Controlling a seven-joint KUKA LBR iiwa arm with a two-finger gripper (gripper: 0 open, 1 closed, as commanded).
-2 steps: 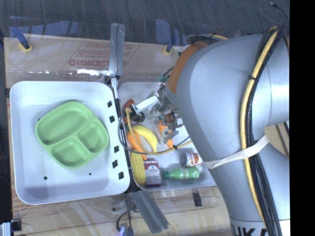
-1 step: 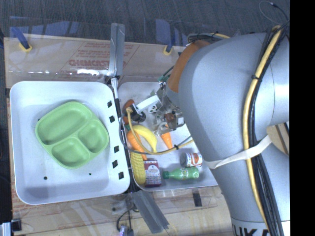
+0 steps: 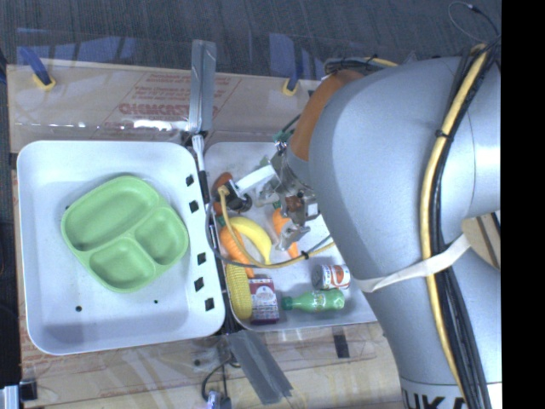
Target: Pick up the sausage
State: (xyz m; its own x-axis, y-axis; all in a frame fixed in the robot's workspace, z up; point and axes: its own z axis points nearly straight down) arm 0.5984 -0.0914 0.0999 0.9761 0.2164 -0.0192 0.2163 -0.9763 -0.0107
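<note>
camera view: looks down at a slant on the worktop [image 3: 102,100] with two shallow white bins side by side.
arm: the grey arm [image 3: 400,194] fills the 3 o'clock side of the view, an orange band [image 3: 328,92] showing at its upper edge, and it reaches down into the right bin.
left bin: the left bin [image 3: 51,313] sits toward 9 o'clock and holds a green divided plate [image 3: 125,232] lying flat near its middle.
right bin: the right bin [image 3: 243,156] sits just at 3 o'clock of the left bin, partly covered by the arm.
end effector: the end effector [image 3: 294,216] hangs low over the middle of the right bin; whether it is released or clenched cannot be told.
banana: a yellow banana [image 3: 251,235] lies at 8 o'clock of the end effector.
corn: a corn cob [image 3: 238,290] lies at 6 o'clock of the banana.
bottle: a green bottle [image 3: 317,302] lies on its side near the bin's 6 o'clock edge.
can: a small can [image 3: 331,276] lies just at 12 o'clock of the bottle.
sausage: a dark reddish sausage [image 3: 221,182], small and hard to make out, lies at the bin's 10 o'clock side, near the dividing wall.
</note>
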